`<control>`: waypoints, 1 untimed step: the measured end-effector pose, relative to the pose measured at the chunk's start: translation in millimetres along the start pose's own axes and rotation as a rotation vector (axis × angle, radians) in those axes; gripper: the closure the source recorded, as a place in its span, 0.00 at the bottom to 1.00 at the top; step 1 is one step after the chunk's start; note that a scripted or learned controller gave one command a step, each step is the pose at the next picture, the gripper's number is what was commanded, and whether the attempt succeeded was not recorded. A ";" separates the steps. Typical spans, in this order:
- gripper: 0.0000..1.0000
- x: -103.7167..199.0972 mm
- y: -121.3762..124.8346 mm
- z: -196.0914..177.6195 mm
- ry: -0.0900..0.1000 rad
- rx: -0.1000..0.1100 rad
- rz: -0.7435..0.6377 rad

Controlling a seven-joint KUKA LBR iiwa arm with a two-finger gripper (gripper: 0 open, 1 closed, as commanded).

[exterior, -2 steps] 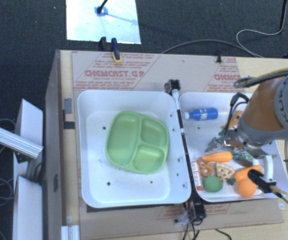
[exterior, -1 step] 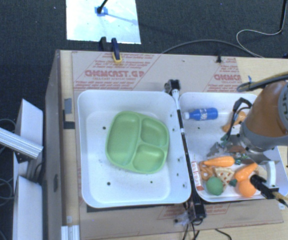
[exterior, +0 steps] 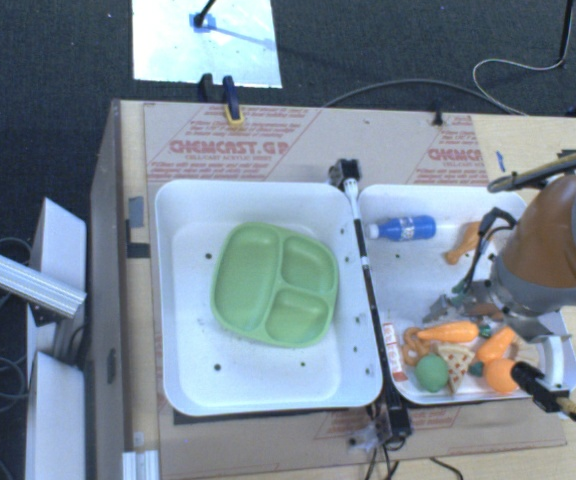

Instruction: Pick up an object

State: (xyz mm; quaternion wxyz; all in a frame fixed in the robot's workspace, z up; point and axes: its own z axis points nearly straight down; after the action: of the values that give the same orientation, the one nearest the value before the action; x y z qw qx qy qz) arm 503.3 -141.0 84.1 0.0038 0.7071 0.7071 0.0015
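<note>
We could not tell how the gripper (exterior: 465, 303) stood; it crowded the toy carrot (exterior: 449, 333) near the right bin's (exterior: 408, 273) front rim, beside the left bin's (exterior: 193, 368) green tray (exterior: 274, 284).

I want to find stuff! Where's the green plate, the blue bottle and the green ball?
green plate (exterior: 274, 284): camera view, on its middle ridge.
blue bottle (exterior: 406, 228): camera view, on the middle of its blue body.
green ball (exterior: 430, 371): camera view, on its round top.
</note>
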 end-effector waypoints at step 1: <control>0.00 -68.3 69.7 -57.6 -0.003 -0.001 -0.003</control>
State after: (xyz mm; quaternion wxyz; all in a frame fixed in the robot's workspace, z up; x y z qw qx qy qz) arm 572.6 -209.1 142.4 0.0050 0.7059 0.7082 0.0009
